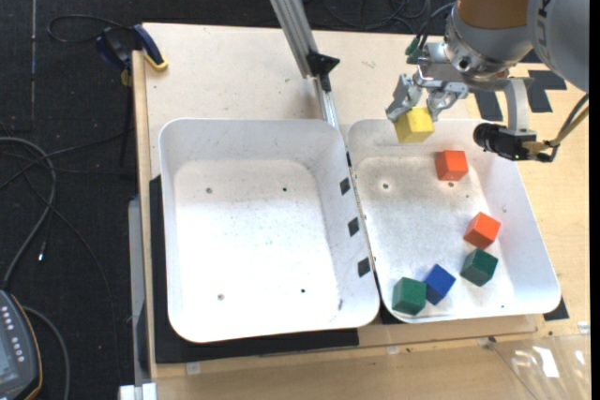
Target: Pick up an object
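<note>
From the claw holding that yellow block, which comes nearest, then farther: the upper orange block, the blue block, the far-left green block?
Measured from the gripper in the camera view:
1. Upper orange block, just below it in the right bin.
2. Blue block, near the front rim.
3. Left green block, slightly farther.

A wooden bench [234,80] bears two shallow white bins side by side, the left bin [253,229] and the right bin [525,239], their inner rims touching. A slanted aluminium rail [286,0] runs from the far edge down to where the bins meet. A blue and yellow clamp [141,47] sits at the bench's far left corner, with black cables [37,164] on the dark floor to the left.
</note>
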Motion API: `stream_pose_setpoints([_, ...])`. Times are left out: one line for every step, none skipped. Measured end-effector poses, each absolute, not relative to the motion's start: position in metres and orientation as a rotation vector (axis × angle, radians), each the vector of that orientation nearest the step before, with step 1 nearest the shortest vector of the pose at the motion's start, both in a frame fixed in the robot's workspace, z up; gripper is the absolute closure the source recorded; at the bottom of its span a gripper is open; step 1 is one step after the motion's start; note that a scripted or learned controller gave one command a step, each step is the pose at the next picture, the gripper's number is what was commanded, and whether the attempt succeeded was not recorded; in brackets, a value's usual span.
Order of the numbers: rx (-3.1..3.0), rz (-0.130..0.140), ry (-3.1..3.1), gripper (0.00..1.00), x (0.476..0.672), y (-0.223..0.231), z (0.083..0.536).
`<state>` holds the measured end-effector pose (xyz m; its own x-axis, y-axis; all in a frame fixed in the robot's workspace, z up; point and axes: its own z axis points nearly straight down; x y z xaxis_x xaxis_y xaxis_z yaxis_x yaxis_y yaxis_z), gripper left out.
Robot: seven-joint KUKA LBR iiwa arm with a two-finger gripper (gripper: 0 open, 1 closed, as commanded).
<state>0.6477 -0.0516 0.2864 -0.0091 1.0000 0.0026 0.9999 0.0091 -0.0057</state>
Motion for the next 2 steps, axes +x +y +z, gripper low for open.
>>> stream_pose_setpoints([-2.218, -0.003, -2.228, 1.00, 0.675, -0.039, 0.291])
stream_pose_setpoints([-2.207, 0.008, -2.224, 1.00, 0.659, 0.023, 0.216])
